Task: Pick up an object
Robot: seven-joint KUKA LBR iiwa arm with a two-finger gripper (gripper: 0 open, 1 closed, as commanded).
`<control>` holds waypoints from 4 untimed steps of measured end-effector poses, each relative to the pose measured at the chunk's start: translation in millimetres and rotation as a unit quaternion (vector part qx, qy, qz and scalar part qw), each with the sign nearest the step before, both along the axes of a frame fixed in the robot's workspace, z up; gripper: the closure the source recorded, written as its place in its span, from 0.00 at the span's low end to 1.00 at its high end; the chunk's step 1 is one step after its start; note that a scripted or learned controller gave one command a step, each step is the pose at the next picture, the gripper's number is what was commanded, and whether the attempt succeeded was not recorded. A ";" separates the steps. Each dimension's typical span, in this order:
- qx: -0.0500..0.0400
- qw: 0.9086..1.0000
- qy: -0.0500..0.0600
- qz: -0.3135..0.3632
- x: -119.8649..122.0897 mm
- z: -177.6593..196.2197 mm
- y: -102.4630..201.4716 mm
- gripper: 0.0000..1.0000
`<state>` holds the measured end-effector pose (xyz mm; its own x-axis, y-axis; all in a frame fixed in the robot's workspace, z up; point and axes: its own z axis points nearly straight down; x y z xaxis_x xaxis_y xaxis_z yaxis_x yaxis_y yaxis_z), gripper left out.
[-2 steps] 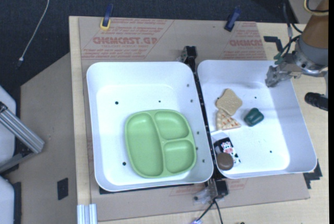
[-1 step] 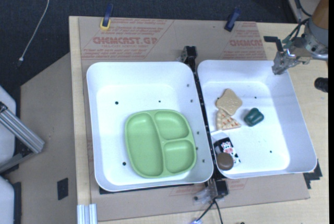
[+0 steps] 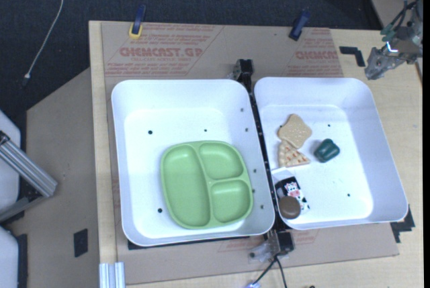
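A: So, starting at the left, we see the left bin on the worktop, and in it a green divided plate lying flat toward the near side, with three compartments.

B: Agreed. Moving right, we come to the right bin, which sits edge to edge with the first. Near its left wall we see a tan slice of toast, and just below it, touching or overlapping, a waffle-patterned cracker piece.

A: We also see a dark green object just beside those two, a little apart to their right. Closer to the near left corner lies a small black-and-white item with a brown round piece against it; we cannot tell whether they are one thing or two.

B: And furthest right, we see the tool at the upper right, outside the right bin's far corner, well apart from every object. It is too blurred and small for us to tell how far it is open, and we see nothing in its grasp.
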<state>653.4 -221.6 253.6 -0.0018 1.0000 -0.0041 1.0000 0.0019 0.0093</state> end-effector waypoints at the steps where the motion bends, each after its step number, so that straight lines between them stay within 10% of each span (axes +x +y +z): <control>1: 0.003 1.000 0.005 0.002 -8.4 6.6 58.3 1.00; 4: 0.003 1.000 0.007 0.001 -35.7 -13.9 201.1 1.00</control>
<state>617.7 -20.4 239.7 -0.0036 1.0000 0.0015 1.0000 0.0036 -0.0040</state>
